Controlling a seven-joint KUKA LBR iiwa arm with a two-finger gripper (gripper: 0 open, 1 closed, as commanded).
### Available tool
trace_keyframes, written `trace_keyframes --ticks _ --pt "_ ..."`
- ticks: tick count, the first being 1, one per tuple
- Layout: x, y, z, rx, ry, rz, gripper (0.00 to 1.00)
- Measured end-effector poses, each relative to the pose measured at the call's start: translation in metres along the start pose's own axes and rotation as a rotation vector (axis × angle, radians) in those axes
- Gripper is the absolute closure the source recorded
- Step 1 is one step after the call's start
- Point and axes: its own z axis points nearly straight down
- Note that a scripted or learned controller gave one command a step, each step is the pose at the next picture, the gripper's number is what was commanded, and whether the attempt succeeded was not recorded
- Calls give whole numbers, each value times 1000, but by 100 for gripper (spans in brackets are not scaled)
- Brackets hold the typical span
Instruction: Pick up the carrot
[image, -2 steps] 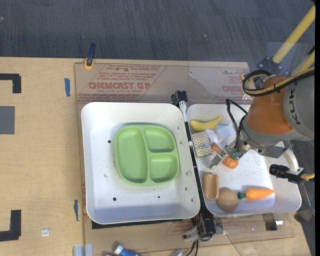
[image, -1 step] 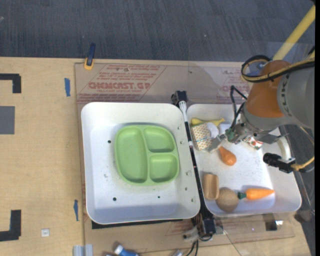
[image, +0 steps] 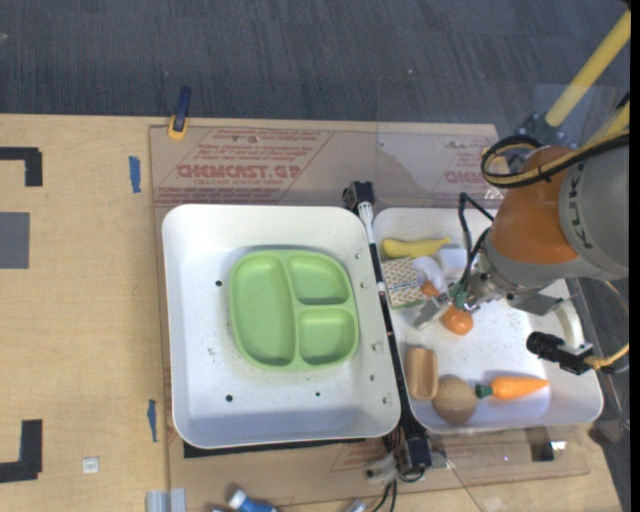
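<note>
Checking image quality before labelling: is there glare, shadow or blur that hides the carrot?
Camera view: even, soft lighting; the orange toy carrot in the right white bin is sharp and unshaded; mild sheen on the green divided plate; the claw area is cluttered and slightly soft.

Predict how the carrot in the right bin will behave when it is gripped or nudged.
The carrot looks like a stiff toy, so it probably won't bend. Its round, tapered body lies flat, so a nudge may roll it in a curve. Its smooth surface may slip from a grip near the narrow tip.

plate (image: 294, 308) in left bin (image: 190, 330) (centred)
</note>
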Motion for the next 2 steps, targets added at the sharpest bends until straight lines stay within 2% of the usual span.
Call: trace_keyframes --ticks 1,2 --pt "-4 2 -13 -8 -11 1 100" --pt "114 100 -99 -3 8 143 100"
